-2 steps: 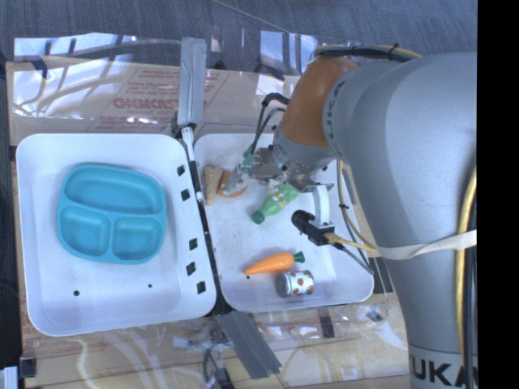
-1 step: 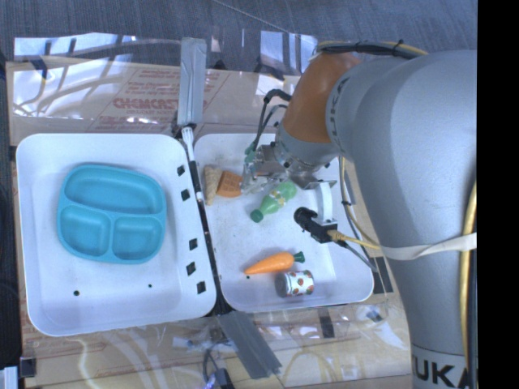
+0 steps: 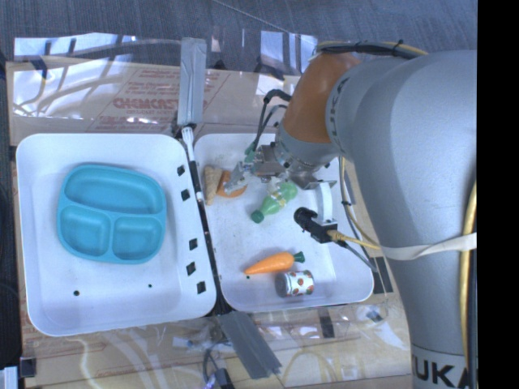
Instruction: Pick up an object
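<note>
My gripper reaches down into the upper left part of the right bin, right above a small orange item. A tan wedge-shaped piece lies just left of that, by the bin's left wall. A green bottle lies tilted just below the wrist. An orange carrot with a green top rests near the front of the bin. A small red-and-white can lies beside the carrot.
The left bin holds a blue three-compartment tray. A divider with black clips separates the bins. The grey arm covers the right bin's right side. A black cable plug hangs over the bin.
</note>
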You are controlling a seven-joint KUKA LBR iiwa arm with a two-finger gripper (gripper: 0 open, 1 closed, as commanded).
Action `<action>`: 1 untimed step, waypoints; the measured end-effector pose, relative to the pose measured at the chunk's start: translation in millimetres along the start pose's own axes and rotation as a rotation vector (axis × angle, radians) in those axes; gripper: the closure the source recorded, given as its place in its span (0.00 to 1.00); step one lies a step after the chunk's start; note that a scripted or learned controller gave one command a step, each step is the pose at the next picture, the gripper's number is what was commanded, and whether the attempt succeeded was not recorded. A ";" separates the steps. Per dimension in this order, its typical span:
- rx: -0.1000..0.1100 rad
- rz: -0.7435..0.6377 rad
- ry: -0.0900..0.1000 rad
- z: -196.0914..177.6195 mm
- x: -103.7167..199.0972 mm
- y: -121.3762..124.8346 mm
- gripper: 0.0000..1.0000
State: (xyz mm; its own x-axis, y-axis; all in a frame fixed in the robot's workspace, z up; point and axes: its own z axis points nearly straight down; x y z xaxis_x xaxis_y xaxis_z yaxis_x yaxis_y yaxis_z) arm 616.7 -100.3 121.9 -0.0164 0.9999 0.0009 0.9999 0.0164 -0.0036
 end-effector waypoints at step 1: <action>0.002 0.014 -0.006 23.6 -0.5 39.7 0.00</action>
State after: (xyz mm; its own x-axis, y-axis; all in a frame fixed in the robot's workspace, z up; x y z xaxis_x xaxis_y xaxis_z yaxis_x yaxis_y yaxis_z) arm 656.3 -100.1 98.2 -0.0026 1.0000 -0.0050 1.0000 0.0026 -0.0055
